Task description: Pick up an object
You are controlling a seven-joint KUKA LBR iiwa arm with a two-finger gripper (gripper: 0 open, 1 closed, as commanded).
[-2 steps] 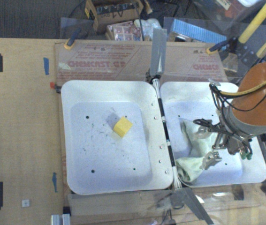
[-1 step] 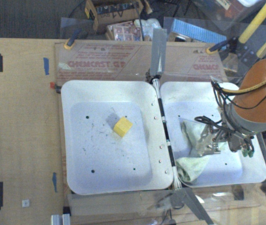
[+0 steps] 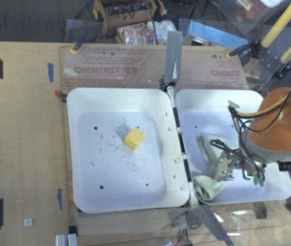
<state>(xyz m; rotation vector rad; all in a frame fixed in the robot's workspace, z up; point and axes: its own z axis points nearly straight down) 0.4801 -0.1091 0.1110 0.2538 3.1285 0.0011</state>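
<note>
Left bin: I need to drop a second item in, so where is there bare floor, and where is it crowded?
The left bin has bare floor all around the yellow block, widest toward its near and left walls. The right bin is crowded along its near side, where the gripper hangs by a pale cloth; its far-left part is bare.

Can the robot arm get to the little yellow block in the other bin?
Probably yes. The yellow block lies alone in the left bin, with nothing over or beside it. The gripper is down in the right bin near a pale crumpled thing, so the arm would have to cross the low divider.
</note>
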